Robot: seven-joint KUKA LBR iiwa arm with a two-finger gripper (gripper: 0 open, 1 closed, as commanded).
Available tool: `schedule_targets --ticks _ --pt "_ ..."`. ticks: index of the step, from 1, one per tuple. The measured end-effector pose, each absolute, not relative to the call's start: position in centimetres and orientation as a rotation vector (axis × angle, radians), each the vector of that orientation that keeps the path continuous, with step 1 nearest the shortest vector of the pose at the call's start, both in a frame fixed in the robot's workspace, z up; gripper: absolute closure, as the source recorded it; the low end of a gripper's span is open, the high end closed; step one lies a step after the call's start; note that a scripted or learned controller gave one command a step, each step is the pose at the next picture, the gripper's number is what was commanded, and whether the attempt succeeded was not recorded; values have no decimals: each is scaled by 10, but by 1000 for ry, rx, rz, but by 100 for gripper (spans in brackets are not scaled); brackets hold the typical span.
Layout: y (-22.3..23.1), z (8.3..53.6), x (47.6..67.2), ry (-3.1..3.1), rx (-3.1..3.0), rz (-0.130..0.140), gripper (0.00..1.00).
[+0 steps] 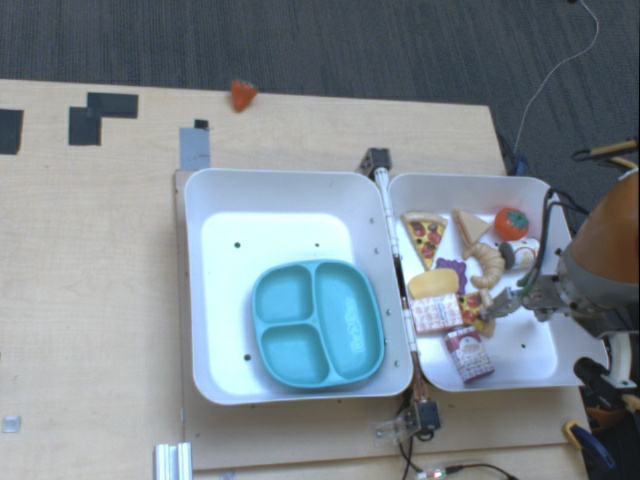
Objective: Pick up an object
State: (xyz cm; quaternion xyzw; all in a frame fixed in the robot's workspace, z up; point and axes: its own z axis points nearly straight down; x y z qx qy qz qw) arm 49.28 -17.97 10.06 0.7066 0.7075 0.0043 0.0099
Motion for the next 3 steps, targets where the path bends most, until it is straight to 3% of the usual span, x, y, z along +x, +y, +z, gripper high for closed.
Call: schedule_targets --ticks 1,2,3 --pt "-130 89 491 2207 2209 9 0" --pt "-129 102 494 2208 2203 19 100" --pt "-41 185 564 2227 2213 7 100"
